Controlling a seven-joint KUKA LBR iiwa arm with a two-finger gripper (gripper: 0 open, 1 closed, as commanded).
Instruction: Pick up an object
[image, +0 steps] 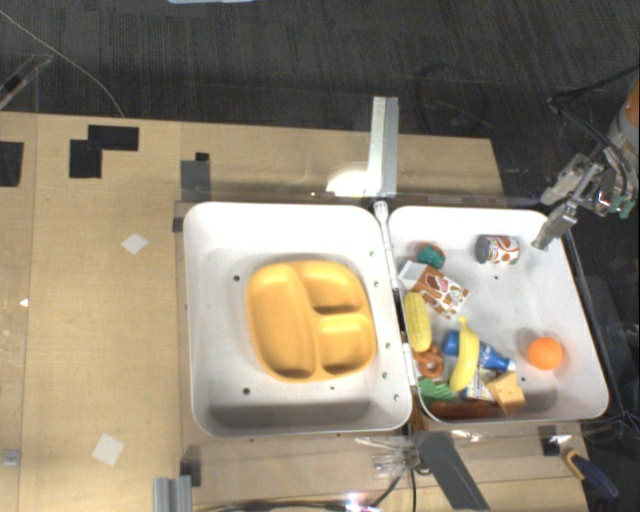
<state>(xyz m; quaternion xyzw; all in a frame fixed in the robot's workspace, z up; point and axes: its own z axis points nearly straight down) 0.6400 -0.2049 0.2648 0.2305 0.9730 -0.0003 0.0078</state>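
My gripper (560, 207) hangs over the far right corner of the right bin (580, 300), its two fingers spread open with nothing between them. A small can (497, 249) lies just left of it in the bin. An orange ball (545, 352) sits alone near the bin's right side. Along the bin's left side lie a corn cob (416, 320), a banana (464, 355), a patterned box (438, 290), a small green and red item (430, 255), a blue piece (487, 356) and a wooden block (507, 392).
The left bin (210, 300) holds a yellow divided tray (310, 318). A metal post (384, 145) stands behind the wall between the bins. Bare bin floor lies between the can and the ball.
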